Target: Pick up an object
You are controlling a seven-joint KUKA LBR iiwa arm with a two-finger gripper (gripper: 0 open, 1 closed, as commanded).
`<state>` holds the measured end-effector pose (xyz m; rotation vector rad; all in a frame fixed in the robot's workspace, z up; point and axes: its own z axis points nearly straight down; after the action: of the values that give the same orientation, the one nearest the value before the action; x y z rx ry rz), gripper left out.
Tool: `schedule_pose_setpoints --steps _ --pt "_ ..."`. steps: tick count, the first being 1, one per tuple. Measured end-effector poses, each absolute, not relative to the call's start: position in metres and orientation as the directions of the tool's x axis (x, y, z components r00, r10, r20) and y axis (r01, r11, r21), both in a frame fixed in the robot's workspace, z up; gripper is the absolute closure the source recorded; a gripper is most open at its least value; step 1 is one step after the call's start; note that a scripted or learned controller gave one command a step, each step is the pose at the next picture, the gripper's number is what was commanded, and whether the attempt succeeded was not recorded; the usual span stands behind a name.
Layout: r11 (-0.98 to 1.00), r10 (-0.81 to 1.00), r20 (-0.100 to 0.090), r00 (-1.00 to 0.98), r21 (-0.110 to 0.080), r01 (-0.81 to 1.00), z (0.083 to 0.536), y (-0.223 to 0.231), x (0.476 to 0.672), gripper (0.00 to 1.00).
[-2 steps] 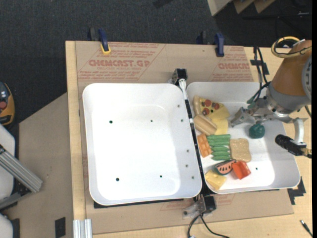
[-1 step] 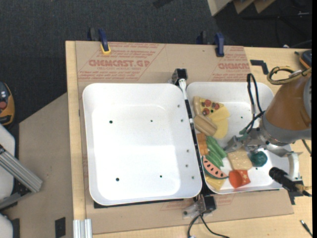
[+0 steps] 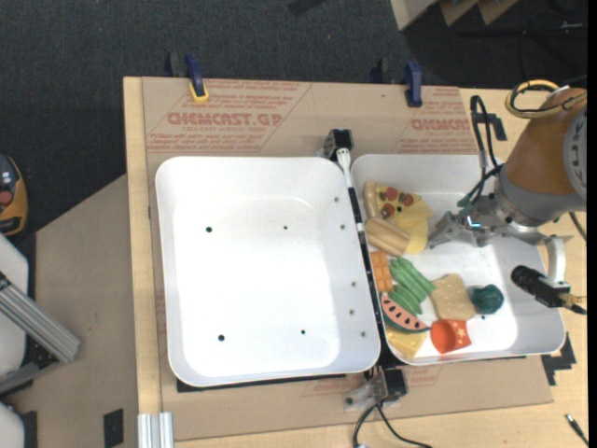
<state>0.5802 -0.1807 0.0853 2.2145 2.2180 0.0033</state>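
Claw (image 3: 437,233) is parked low in the right bin (image 3: 438,168), just to the right of the bread roll (image 3: 387,238) and pointing at the roll's right end. Honestly can't tell from this angle if it's open or closed, since the tip is just a grey blur. Can't tell if it's touching the roll either. The arm (image 3: 541,161), orange band and all, comes in from up and to the right of the roll.

All the toy food is lying on the floor of that same bin, bunched around the roll. A yellow piece (image 3: 417,215) sits right against the roll's upper right side. A pizza slice (image 3: 390,197) with red dots is just above the roll. Directly below the roll there's an orange carrot (image 3: 380,271), and a green pea pod (image 3: 410,280) is below and a touch right. Further below the roll comes a watermelon slice (image 3: 399,314), then a yellow wedge (image 3: 406,343) lowest of all.

Below and to the right of the roll there's a slice of toast (image 3: 452,297), with a dark teal lump (image 3: 486,298) further right of it. A red pepper (image 3: 450,335) is the lowest of those three.

Left of the roll, across the touching rims, is the left bin (image 3: 247,269), white with four small dark dots on its floor.
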Motion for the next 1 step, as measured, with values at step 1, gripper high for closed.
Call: schedule_pose_setpoints --steps 1 --pt "0.009 1.000 0.003 -0.009 -0.022 1.000 0.0842 -0.1701 0.6332 0.00"
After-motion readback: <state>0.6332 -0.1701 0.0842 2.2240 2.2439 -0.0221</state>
